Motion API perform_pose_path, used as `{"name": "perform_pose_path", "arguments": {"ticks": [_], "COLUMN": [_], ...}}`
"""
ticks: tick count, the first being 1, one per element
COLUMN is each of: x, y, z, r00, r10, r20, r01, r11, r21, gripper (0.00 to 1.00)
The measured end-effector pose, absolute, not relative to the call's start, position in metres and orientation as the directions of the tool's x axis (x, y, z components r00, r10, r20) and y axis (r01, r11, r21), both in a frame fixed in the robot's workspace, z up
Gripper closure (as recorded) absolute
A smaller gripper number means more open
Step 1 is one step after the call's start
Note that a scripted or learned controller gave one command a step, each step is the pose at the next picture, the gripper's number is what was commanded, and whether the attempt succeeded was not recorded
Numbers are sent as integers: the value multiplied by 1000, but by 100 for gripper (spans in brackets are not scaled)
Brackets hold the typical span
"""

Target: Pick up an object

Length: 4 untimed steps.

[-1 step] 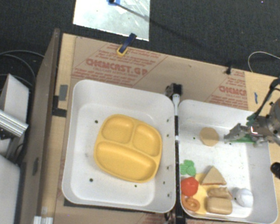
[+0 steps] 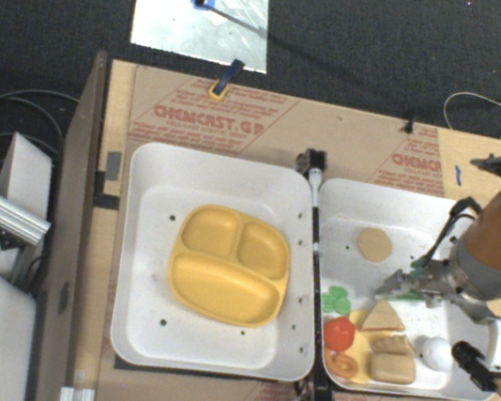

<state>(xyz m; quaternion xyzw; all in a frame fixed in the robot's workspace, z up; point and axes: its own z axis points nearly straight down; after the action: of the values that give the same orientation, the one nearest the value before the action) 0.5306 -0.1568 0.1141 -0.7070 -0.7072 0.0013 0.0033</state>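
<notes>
Toy food pieces are lying bunched in the right bin (image 2: 393, 202), and we are hovering our gripper (image 2: 405, 284) just above them.

We are seeing a tan wedge (image 2: 384, 316), a brown bread slice (image 2: 391, 365), a white egg (image 2: 437, 353), a red tomato (image 2: 339, 333), a green leaf (image 2: 337, 300) and a tan round disc (image 2: 375, 244) there; whether our fingers are spread or pinching we cannot tell. A yellow divided plate (image 2: 230, 266) is sitting in the left bin (image 2: 226, 176).
</notes>
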Motion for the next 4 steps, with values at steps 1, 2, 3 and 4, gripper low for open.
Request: {"name": "perform_pose_path", "arguments": {"ticks": [1,2,3,4], "x": [624,480,575,581], "y": [-135,-156,-209,-148], "z": [84,92,198,120], "r00": [-9,7,-5,-9], "r10": [1000,1000,1000,1000], "r20": [-2,2,-10,4], "r01": [1000,1000,1000,1000], "r11": [9,-7,5,9], "r21": [8,-9,19,-3], "gripper": [0,0,0,0]}}
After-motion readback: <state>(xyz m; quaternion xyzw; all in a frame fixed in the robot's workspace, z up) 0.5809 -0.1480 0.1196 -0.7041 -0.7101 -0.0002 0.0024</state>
